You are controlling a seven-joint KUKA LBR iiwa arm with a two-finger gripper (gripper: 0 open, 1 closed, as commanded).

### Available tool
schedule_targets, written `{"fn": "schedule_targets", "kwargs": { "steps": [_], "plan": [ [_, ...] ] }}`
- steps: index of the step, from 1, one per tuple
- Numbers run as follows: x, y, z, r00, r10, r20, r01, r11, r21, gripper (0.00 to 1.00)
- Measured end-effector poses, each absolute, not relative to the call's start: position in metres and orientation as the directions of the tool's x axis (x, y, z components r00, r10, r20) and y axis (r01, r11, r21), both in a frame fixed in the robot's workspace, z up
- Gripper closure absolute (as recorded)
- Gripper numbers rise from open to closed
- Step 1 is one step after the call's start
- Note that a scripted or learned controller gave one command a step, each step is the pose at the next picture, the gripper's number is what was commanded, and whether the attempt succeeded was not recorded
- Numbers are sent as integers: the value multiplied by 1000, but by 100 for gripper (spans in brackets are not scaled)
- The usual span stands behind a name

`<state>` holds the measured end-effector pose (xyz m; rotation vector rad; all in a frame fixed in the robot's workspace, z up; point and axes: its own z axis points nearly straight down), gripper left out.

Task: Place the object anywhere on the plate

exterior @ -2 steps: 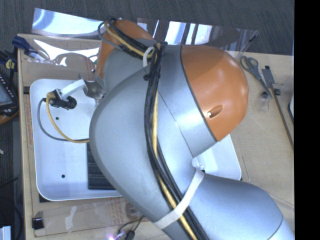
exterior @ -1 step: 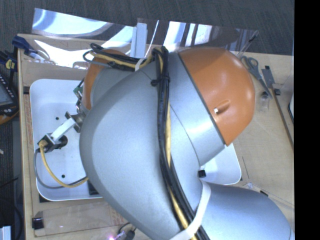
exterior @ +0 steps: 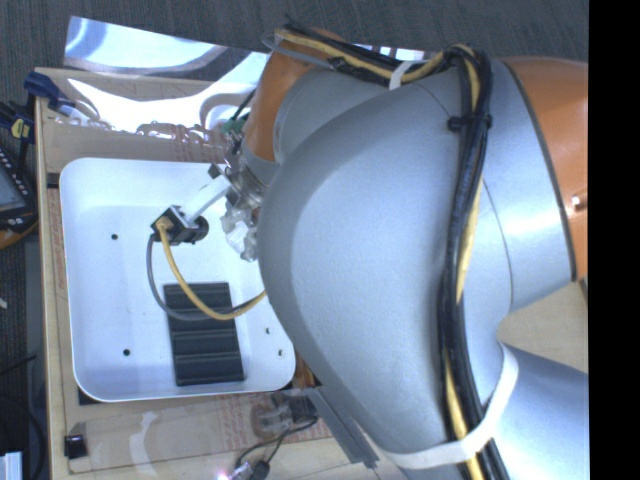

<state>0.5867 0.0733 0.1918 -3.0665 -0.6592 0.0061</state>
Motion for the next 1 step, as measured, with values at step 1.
{"fn": "schedule_targets", "kwargs": {
  "steps": [1],
  "plan": [
    [639,92,215,889,457,-2,457,-889,-5,100]
  ]
}}
